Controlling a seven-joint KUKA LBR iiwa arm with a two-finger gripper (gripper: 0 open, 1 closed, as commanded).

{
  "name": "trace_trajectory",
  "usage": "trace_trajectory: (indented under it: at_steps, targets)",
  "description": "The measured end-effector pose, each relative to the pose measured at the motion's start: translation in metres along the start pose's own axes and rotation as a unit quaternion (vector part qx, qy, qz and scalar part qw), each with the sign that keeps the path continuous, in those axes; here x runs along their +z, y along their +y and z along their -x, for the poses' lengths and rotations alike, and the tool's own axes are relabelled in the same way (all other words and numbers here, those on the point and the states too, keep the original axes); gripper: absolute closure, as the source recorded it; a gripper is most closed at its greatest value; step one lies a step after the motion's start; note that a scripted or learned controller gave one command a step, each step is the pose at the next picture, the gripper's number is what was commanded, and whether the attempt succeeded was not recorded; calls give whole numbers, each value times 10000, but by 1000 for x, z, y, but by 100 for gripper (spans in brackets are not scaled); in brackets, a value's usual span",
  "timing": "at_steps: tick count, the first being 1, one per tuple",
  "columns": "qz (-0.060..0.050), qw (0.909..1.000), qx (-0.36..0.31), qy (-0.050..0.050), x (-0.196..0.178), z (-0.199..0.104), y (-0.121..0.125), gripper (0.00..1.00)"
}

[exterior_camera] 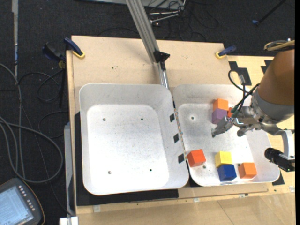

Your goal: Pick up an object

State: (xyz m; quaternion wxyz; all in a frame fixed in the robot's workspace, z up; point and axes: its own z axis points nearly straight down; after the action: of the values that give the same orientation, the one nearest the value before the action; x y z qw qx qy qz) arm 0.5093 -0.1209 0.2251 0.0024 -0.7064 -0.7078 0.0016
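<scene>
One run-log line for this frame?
gripper: low in right bin, beside purple block | grasp: none seen | left bin: not involved

bright, even overhead light | soft shadows | sharp focus

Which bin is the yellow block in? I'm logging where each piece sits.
In the right bin. The yellow block lies on its floor near the front, touching the blue block.
</scene>
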Motion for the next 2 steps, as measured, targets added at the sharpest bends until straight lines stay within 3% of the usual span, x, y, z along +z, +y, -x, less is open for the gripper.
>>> trace_trajectory:
  at_steps: [1,2]
  targets:
    - [28,10000,10,-6,-2,0,1,0]
    - [3,10000,16,-2,41,2,0,0]
